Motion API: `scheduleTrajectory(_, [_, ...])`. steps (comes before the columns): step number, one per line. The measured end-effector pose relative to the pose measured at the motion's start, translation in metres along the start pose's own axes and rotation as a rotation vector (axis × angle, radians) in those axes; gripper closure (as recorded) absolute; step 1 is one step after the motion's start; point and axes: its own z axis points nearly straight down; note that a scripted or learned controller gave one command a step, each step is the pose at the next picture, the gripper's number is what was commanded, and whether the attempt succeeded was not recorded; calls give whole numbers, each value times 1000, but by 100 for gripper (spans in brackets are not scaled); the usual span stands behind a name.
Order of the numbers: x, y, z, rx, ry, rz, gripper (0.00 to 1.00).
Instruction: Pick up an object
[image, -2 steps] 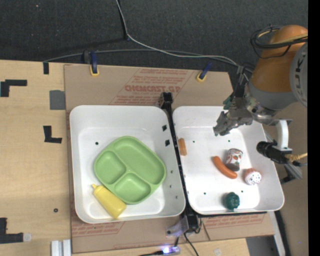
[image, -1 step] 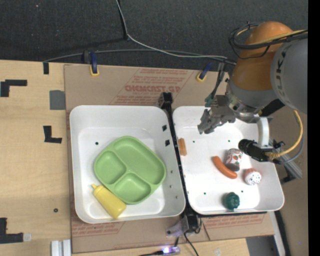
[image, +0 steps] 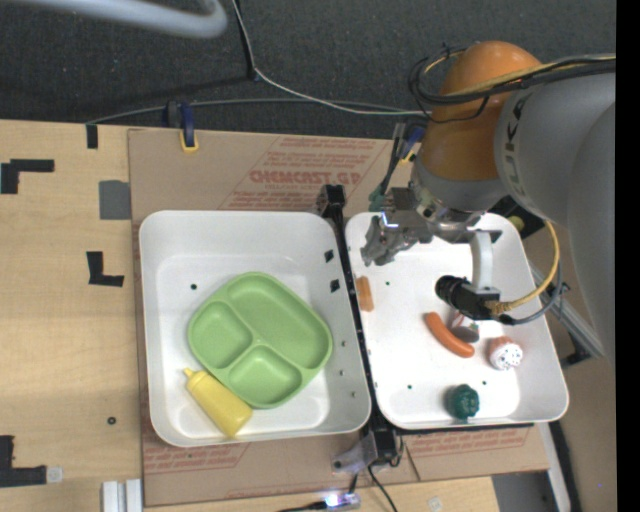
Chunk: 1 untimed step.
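Jaws (image: 383, 246) state unclear, above right bin (image: 535, 400); hotdog (image: 449, 334), green ball (image: 463, 401), dotted ball (image: 505, 353) lie nearby.

The arm (image: 520, 110) runs out of the picture at the right edge, so its base and most of its length are cut off. Its bulk covers the far right corner of the right bin (image: 400, 400). The gripper (image: 385, 240) is a small grey cluster — whether its fingers are parted or closed cannot be told. A small orange piece (image: 365, 293) by the bin's left wall is too small to identify. The yellow bottle (image: 217, 402) hides part of the green tray's (image: 260, 335) rim.
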Motion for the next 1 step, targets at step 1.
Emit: scheduleTrajectory(1, [49,-8,6,0,0,0,100])
